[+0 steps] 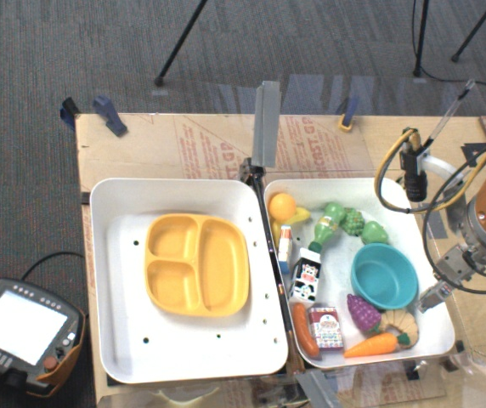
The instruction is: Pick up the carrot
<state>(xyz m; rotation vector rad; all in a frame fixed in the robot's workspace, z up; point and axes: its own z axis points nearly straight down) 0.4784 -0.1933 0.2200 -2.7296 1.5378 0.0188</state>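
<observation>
The carrot is orange with a green top. It lies flat along the front wall of the right bin, pointing left, between a red snack box and the bin's front right corner. My gripper is at the right wall of that bin, above and to the right of the carrot and apart from it. It hangs beside the teal bowl. Nothing shows in the gripper.
The right bin also holds purple grapes just behind the carrot, a red sausage, a milk bottle, an orange and green vegetables. A yellow divided plate lies in the left bin.
</observation>
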